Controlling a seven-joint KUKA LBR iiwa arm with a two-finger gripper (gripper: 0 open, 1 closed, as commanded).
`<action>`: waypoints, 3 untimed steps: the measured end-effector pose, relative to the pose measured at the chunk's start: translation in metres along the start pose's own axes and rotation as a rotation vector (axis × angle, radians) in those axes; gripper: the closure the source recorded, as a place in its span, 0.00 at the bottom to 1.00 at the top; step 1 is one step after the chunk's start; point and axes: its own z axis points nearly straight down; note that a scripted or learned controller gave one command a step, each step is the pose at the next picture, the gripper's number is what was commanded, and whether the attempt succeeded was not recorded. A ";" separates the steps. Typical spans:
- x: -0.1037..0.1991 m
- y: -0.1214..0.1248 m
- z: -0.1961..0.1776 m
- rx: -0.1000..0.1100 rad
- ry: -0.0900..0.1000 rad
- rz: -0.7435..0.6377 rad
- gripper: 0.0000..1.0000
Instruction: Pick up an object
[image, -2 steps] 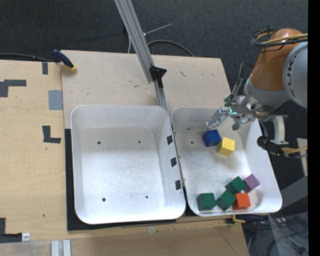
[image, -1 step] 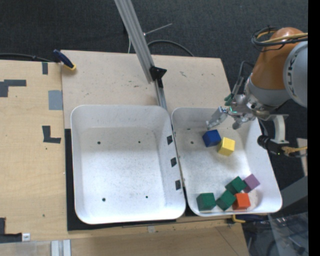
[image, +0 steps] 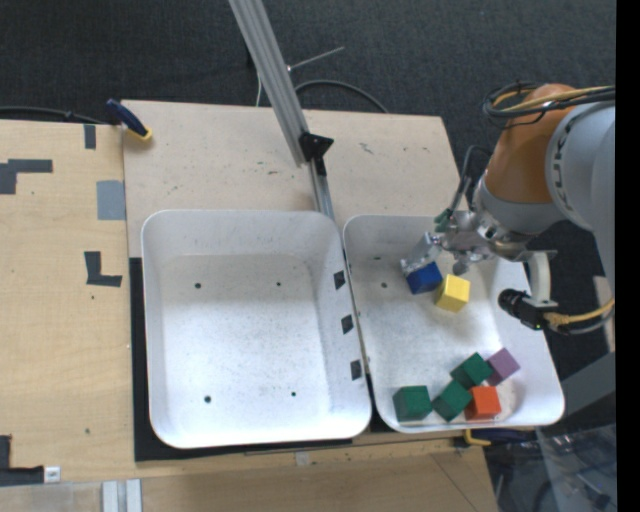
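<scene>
From my feed, the arm reached in from the right and hung over the right bin, its tool low in the bin's upper half. The tool's metal parts blurred together against the white wall, so I could not tell how it stood or whether it had hold of anything.

A blue cube lay right at the tool's tip, partly tucked beneath it; touching or just under, I could not say which. A yellow cube sat just beside the blue one, to its lower right, corner to corner with it.

The other blocks were bunched in the bin's lower right corner, well apart from the tool: a green cube on the left, two more green ones stepping up to the right, an orange cube pressed against the near wall, and a purple cube at the top of the cluster.

The left bin sat alongside on the surface, their rims touching. A slanted metal bar crossed the top of the view down to the seam between the bins.
</scene>
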 end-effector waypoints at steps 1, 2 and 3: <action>-0.001 -0.003 0.044 0.000 0.000 0.000 0.00; 0.000 -0.002 0.058 -0.005 0.001 -0.001 0.00; 0.000 -0.002 0.050 -0.003 0.001 -0.002 1.00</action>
